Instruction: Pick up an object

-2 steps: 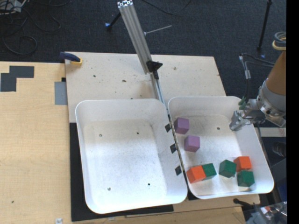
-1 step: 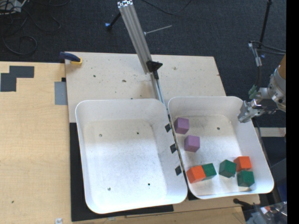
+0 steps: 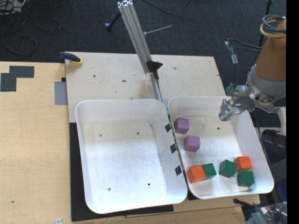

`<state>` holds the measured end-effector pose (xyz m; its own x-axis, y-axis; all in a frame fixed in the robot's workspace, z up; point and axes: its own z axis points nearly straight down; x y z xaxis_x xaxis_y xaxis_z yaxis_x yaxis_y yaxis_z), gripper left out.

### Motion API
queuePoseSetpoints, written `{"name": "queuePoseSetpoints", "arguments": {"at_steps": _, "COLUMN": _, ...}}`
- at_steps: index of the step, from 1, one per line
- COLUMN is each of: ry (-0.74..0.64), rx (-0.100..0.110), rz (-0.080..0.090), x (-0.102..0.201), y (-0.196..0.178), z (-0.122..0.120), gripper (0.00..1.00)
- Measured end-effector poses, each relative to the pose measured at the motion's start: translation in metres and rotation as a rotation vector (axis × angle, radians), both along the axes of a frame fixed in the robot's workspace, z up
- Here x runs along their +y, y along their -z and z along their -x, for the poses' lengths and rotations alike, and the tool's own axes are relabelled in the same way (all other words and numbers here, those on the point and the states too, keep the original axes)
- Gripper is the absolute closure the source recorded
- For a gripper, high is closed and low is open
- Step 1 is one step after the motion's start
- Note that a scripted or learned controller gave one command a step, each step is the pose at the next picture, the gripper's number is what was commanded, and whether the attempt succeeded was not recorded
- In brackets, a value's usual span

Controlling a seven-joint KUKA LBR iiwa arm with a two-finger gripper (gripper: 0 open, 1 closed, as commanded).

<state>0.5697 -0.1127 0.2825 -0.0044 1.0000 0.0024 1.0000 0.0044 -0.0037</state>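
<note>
The blocks all sit in the right bin. Two purple blocks lie near its left wall: one closer to the far edge, the other just below it. Along the near edge sit an orange block touching a green block, then another green block, and an orange block touching a green block near the right corner.

The gripper hangs over the far right part of this bin, above bare floor. I cannot tell if it is open or closed, and nothing sits in it.

I think a purple block is the best pick, because each stands alone. The gripper should go straight down over the middle of one. The touching pairs look harder to grab. The left bin and the slanted metal rail are out of the way.
</note>
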Motion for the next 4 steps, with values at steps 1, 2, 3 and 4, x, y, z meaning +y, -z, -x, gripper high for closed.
{"name": "queuePoseSetpoints", "arguments": {"at_steps": 1, "ry": 0.000, "rx": 0.000, "rz": 0.000, "x": 0.048, "y": 0.000, "z": -0.002, "gripper": 1.00}}
{"name": "queuePoseSetpoints", "arguments": {"at_steps": 2, "ry": 0.000, "rx": -0.001, "rz": 0.001, "x": 0.101, "y": 0.002, "z": -0.007, "gripper": 1.00}}
{"name": "queuePoseSetpoints", "arguments": {"at_steps": 3, "ry": 0.000, "rx": 0.001, "rz": 0.001, "x": 0.147, "y": 0.010, "z": -0.004, "gripper": 1.00}}
{"name": "queuePoseSetpoints", "arguments": {"at_steps": 4, "ry": -0.001, "rx": 0.000, "rz": 0.001, "x": 0.202, "y": 0.017, "z": -0.014, "gripper": 1.00}}
